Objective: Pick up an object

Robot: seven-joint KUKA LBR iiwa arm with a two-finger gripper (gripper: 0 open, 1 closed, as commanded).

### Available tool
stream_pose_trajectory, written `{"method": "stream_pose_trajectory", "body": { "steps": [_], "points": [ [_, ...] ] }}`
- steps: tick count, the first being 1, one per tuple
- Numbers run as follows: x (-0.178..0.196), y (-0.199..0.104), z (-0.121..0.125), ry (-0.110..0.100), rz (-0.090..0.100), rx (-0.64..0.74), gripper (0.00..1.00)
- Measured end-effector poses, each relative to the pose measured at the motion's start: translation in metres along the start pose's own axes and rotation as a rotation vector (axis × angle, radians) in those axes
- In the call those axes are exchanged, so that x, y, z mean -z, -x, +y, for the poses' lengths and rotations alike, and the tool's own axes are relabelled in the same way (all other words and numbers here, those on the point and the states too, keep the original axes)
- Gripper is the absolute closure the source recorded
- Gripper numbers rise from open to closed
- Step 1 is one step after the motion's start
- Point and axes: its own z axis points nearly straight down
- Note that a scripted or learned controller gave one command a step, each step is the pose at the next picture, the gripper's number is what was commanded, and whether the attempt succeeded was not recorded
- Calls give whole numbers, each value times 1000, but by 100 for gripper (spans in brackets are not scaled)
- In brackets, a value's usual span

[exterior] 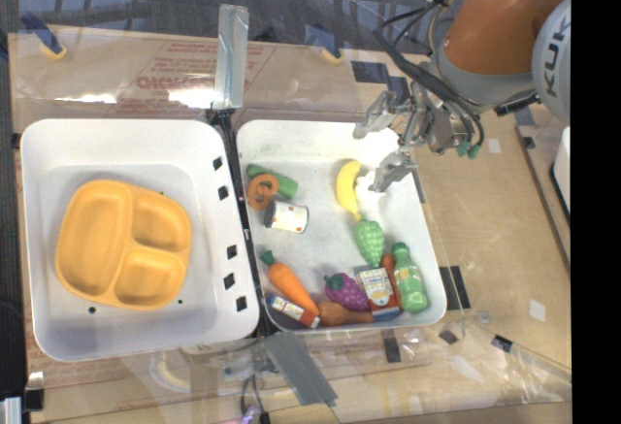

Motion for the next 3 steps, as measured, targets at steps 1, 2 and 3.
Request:
{"method": "stream_pose_trajectory", "body": {
  "steps": [1, 2, 3],
  "points": [
    [-134, 16, -31, 5, 13, -41, 0],
    [-184, 10, -23, 2, 1, -179, 0],
    [-171, 12, -21, 0, -4, -171, 100]
  ]
}}
